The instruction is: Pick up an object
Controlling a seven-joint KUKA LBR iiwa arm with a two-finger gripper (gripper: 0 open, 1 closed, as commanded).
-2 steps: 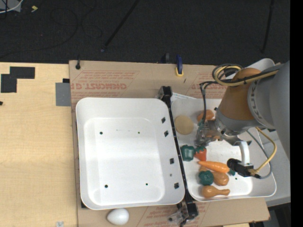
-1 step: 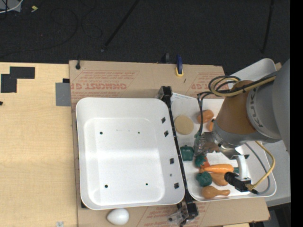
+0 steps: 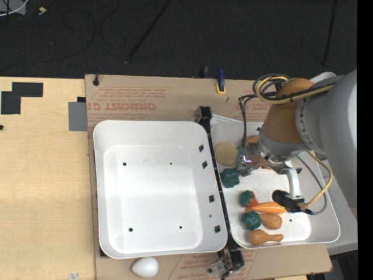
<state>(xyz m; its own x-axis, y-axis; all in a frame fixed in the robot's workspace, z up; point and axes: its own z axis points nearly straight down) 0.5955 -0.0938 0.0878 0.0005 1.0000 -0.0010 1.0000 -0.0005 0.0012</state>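
Observation:
My gripper is low in the right bin, near its left wall, under the grey arm with the orange band. Its metal fingers are right next to a dark green toy and a round tan disc. Whether anything sits between the fingers is hidden. Further toward the front lie a green toy, an orange carrot-like piece, another green toy and two tan pear-like shapes.
The left bin is beside it, split off by a black divider. A white egg-like object lies outside on the bench front. Cables hang beside the wrist, over the right bin.

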